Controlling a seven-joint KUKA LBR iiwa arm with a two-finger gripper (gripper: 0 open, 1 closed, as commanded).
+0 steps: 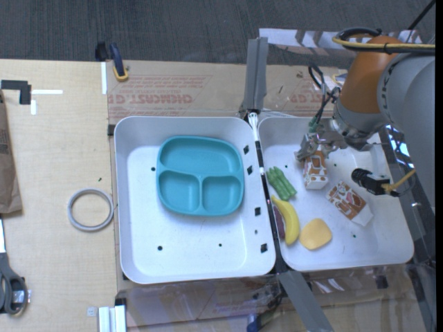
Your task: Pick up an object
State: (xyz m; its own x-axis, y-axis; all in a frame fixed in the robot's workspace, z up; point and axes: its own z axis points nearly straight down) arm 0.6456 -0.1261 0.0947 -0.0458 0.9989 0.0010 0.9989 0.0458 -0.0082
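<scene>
In the right bin [387, 244] lie a small white and brown carton [316, 171], a second carton [349, 203], a yellow banana [289, 218], a yellow wedge [315, 234], a green pea pod [281, 182] and a dark purple item [279, 220] beside the banana. My gripper [311, 149] hangs at the upper end of the first carton, touching or just above it. The arm with its orange band [367, 75] comes in from the upper right.
The left bin [135, 206] holds a teal divided plate [201, 176]. A grey divider [255, 75] rises between the bins at the back. On the bench to the left sit a tape ring [91, 209] and scissors [10, 292].
</scene>
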